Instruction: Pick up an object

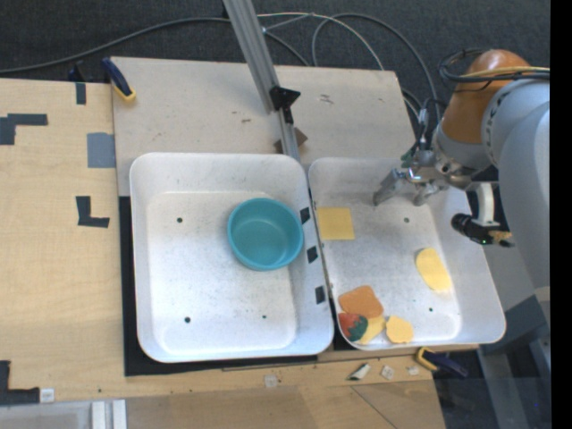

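In the left bin [161, 266] a blue bowl [264, 232] sits upright, and in the right bin [465, 324] lie a yellow square [336, 223], an orange and green piece [359, 311], a small yellow round piece [399, 330] and a yellow oval [433, 269], all resting on the floor of the bin. The gripper [399, 190] hangs over the far part of the right bin, its fingers spread apart with nothing between them. Judging by this, nothing is picked up yet: choosing a thing, closing on it and lifting are all left to do.

Wood bench [54, 266] w/ 2 white bins: left bin [152, 239] & right bin [465, 302], side by side, touching.
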Tool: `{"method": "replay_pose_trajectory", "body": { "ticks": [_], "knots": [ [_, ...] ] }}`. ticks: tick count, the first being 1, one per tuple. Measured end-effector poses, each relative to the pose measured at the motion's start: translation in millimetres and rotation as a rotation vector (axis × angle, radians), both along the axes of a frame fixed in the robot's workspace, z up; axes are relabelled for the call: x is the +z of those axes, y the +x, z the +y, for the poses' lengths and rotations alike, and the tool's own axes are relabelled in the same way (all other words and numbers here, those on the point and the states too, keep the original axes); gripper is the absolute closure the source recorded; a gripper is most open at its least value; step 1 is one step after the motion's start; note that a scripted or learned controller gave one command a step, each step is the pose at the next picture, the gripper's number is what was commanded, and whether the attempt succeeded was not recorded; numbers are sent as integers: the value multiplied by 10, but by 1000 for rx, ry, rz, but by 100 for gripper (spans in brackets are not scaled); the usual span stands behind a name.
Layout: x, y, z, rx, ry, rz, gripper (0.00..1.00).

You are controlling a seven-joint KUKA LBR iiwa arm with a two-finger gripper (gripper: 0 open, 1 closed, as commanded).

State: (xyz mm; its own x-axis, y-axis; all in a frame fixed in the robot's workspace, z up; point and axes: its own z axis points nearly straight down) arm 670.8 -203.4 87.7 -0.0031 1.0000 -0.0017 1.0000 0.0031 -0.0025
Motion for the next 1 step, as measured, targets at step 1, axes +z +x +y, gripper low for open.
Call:
{"method": "replay_pose_trajectory", "body": {
  "ticks": [1],
  "knots": [
    [112, 6, 5, 2, -1, -1, 100]
  ]
}}
